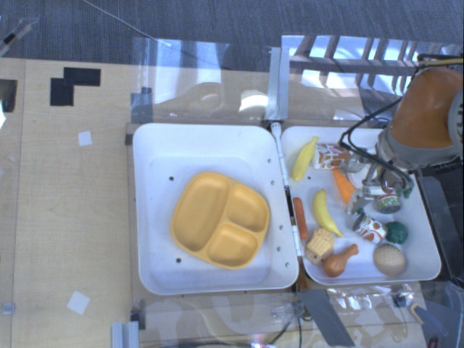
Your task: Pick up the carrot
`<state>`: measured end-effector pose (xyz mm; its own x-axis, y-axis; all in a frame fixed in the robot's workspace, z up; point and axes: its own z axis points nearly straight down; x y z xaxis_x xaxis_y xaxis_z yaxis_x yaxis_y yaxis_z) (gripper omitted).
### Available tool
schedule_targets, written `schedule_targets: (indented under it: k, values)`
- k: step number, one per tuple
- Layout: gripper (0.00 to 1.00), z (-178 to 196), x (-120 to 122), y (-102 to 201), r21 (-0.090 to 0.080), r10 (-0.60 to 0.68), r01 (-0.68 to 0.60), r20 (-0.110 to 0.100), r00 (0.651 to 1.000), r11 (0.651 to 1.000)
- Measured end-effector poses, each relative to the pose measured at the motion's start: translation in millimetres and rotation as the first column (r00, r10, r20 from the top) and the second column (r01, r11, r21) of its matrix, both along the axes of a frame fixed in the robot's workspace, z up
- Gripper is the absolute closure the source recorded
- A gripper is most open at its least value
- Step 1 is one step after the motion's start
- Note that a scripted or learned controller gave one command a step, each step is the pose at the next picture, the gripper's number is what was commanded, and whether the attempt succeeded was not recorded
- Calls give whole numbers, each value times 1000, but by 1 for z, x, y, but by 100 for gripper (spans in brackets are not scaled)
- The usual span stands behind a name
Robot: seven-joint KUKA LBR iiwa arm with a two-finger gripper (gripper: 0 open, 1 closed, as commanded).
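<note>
Orange and tapered, the carrot [344,185] lies in the right bin [428,267], in its upper middle part, slanting from the upper left down to the right. A printed carton [332,155] sits just beside its top end, and a yellow banana [325,212] lies just below and to its left. The tool [367,193] hangs close to the carrot's right side, near its lower end, under the grey wrist and the orange band of the arm [428,111]. Metal parts and nearby clutter blur together there, so I cannot tell how far the tool is spread or whether it has hold of anything; the carrot appears to rest on the bin floor.

It looks like a toy carrot of hard plastic: probably light, stiff and rather slick, so it may roll or squirt out under a glancing pinch. The best hold seems to be across the thicker middle, square to its long axis, away from the narrow tip. The small can [387,203] and the carton crowd the space, so the approach wants care.

Elsewhere in that bin lie a second banana [304,158], a sausage [299,218], a drumstick [339,260] and an egg [389,259]. The left bin [145,194] on the desk [65,216] holds a yellow divided plate [220,218].
</note>
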<state>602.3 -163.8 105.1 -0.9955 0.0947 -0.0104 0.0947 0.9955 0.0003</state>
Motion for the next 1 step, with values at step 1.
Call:
schedule_targets:
  k: [1]
  values:
    - [0, -15, 33, 57, -3, 133, -133, -14, 991, 991]
